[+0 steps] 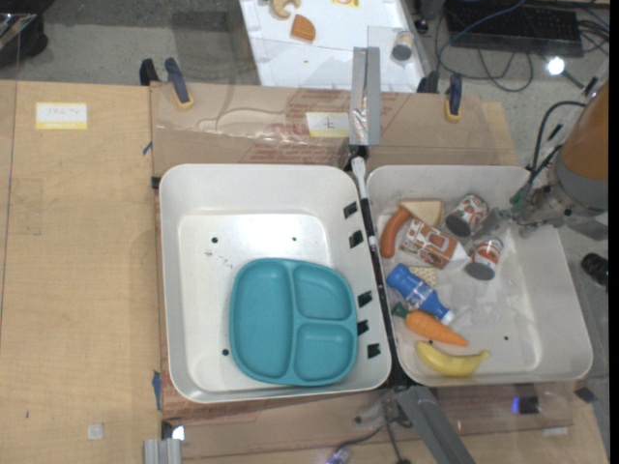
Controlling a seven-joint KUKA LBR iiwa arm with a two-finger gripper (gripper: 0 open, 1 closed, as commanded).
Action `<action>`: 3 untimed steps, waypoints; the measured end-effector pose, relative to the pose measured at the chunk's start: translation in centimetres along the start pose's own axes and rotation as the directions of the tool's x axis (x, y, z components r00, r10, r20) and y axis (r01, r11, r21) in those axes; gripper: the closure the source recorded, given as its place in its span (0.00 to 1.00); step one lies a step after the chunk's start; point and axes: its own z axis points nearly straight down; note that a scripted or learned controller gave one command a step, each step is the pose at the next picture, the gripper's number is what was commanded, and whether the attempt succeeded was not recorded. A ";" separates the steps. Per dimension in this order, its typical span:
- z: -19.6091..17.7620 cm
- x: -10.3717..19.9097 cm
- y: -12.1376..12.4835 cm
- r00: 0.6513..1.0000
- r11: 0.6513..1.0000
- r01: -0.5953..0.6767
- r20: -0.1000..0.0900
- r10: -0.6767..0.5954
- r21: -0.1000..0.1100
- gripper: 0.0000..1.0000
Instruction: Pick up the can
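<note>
A cardboard-lined tabletop (77, 259) carries two white bins; the right bin (571, 341) is crowded. Two cans lie on their sides there: one can (467, 214) near the back wall, a second can (485, 256) just in front. The claw (517, 204) sits beside them; I cannot tell its state. Likely risk: the rounded, red-labelled cans could roll away or slip off.

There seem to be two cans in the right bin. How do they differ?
The upper can lies nearer the bin's far wall, beside the sandwich slice; the lower can lies farther forward, nearer the bin's middle. The gripper sits closer to the upper can than to the lower can. Both lie tipped, with red-and-white labels.
</note>
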 end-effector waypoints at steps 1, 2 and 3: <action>2.9 3.2 -0.5 0.998 0.998 -0.059 -0.002 0.059 0.005 0.00; 1.7 2.9 -0.4 0.998 0.998 -0.064 -0.002 0.064 -0.001 1.00; -7.0 15.9 0.1 0.996 0.996 -0.092 -0.003 0.092 0.005 1.00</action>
